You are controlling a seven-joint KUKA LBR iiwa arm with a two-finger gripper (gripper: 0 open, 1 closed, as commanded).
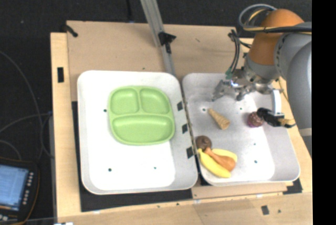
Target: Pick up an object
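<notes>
My gripper [230, 92] hangs over the far part of the right bin [283, 166], its fingers spread open with nothing between them. A tan cone [219, 118] lies just in front of it, toward the bin's middle. To the right of the cone sits a dark maroon round thing [255, 119]. Near the bin's front left corner a brown doughnut [203, 142], a yellow banana [211, 165] and an orange carrot [224, 159] lie bunched together.
The left bin [94, 166] holds a green divided plate [142, 115]. A metal pole [152, 14] slants up from between the bins at the back. The grey arm [294, 66] fills the right bin's far right side.
</notes>
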